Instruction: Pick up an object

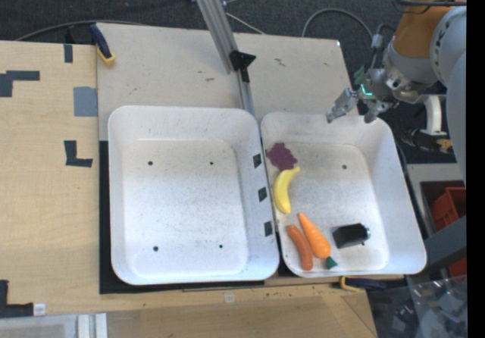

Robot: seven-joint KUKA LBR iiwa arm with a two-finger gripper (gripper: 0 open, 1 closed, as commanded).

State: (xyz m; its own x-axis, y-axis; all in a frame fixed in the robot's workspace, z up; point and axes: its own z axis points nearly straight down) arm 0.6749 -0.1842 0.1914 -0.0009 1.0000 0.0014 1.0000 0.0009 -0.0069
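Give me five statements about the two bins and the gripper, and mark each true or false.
1. The banana lies in the right bin. True.
2. The gripper holds the banana. False: it is at the right bin's far rim, apart from the banana, with nothing seen between its fingers.
3. The two carrots lie side by side near the right bin's near edge. True.
4. The black object sits in the left bin. False: it is in the right bin, right of the carrots.
5. The purple item lies just beyond the banana. True.
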